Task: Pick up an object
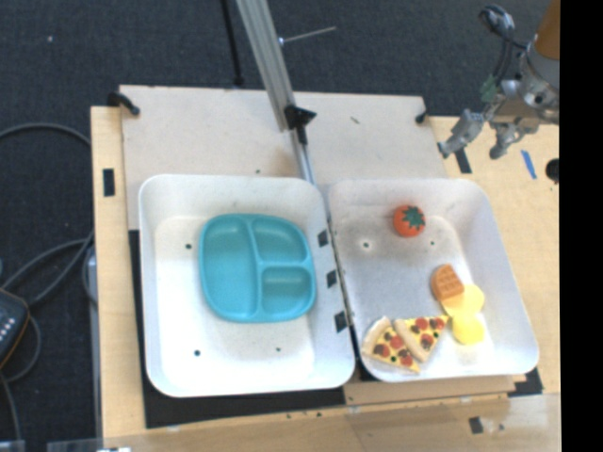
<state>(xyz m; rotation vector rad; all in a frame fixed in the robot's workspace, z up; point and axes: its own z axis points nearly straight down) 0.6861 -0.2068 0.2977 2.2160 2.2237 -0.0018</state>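
the end effector (480, 137) was seen spread and unladen above the tabletop (377, 121); the toy tomato (409, 220) remained ungrasped.

No words, labels, brands or numbers can be read anywhere; any small markings seem too blurred to make out.

Arm entered from right, upper corner of view. Gripper (482, 139) hung above bench, beyond far right bin corner. Fingers spread apart, nothing between them.
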